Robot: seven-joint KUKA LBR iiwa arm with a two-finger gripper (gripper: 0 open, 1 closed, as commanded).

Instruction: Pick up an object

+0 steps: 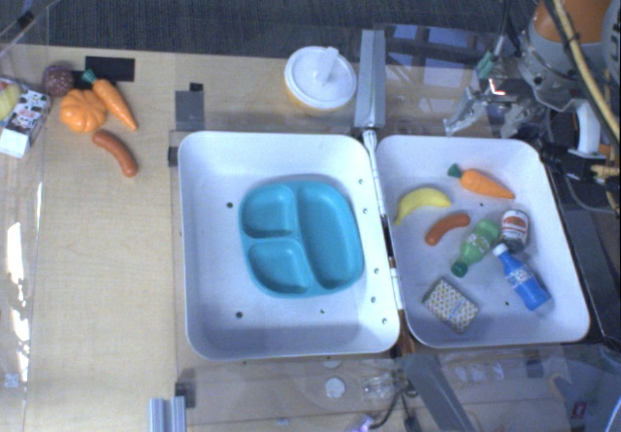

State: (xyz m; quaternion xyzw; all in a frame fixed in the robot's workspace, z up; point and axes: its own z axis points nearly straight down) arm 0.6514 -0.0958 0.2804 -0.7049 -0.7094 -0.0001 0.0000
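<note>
- Two white bins side by side on the counter (97, 255), listed from the left.
- Far left on the counter, outside the bins: small pumpkin (81, 111), loose carrot (117, 102), sausage (115, 152), dark round item (58, 80), printed packet (21, 116) at the edge.
- Left bin (209, 323): blue divided tray (301, 236) in the middle, three compartments.
- Beyond the bins, near the divider: white lidded cup (320, 77).
- Right bin (558, 323): yellow banana-like piece (423, 201) at its left side, orange sausage (446, 227) just beside it, patterned sponge (451, 305) on the near side, green bottle (473, 247) tilted, small can (514, 227) to its right, blue bottle (522, 280) near the can, bin carrot (481, 183) on the far side.
- Far right, past the right bin's far rim: jaws at about (477, 113), above the counter, well apart from every object; open or closed, cannot tell.
</note>
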